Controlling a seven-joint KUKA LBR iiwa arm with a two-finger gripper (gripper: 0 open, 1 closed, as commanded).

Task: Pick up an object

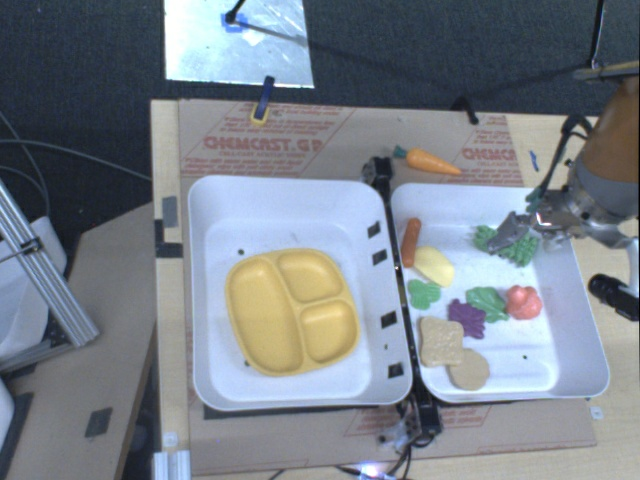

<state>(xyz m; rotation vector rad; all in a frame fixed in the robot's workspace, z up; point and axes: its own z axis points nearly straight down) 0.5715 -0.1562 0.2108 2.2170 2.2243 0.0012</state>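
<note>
**Robot Hand Down Over the Green Leafy Toy**

The grey arm [610,158] comes in from the right side. It has an orange band near its wrist. It bends down into the right bin [585,353]. The gripper [522,226] sits low at the far part of that bin, right on top of a green leafy toy [508,246]. Its dark fingers point down and to the left. They are so close to the green toy that I cannot tell if they are wide, narrow, or holding it.

The green leafy toy is bumpy and bright green, like a bunch of lettuce. It lies near the far right side of the right bin.

More toy food is in the same bin. A long orange-red sausage [409,241] lies by the left wall. A pale yellow piece [434,266] is just beside it. A small green piece [423,293] sits near that. In the middle are a purple bunch [466,317], another green leaf [486,299] and a red strawberry [524,302]. At the near end are a slice of toast [440,340] and a round cookie [468,371], touching.

The left bin [215,218] holds a yellow tray [290,310] with three parts. A toy carrot [428,161] lies on the bench behind the bins.
</note>
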